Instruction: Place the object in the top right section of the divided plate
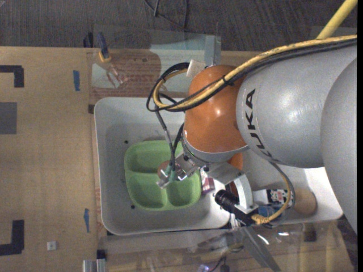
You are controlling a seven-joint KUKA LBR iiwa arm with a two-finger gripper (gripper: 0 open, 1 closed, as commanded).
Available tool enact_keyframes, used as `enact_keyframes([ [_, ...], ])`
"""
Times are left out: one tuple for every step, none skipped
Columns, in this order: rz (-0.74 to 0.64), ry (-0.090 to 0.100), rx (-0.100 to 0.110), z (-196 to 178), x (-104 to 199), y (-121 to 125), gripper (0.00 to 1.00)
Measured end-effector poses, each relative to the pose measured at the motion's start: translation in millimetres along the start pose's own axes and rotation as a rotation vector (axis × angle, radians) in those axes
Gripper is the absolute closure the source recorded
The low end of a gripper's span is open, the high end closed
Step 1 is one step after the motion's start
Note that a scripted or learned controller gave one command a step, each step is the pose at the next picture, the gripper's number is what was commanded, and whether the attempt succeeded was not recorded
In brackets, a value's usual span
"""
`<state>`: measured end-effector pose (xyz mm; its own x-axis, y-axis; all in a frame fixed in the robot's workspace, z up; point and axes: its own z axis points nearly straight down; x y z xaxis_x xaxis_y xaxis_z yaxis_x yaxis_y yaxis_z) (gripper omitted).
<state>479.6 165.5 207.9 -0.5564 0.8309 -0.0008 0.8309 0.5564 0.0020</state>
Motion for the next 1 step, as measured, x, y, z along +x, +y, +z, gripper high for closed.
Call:
enact_keyframes([
  [-0.271,-0.001,-0.003,-20.2,27.3,53.8,1.0],
])
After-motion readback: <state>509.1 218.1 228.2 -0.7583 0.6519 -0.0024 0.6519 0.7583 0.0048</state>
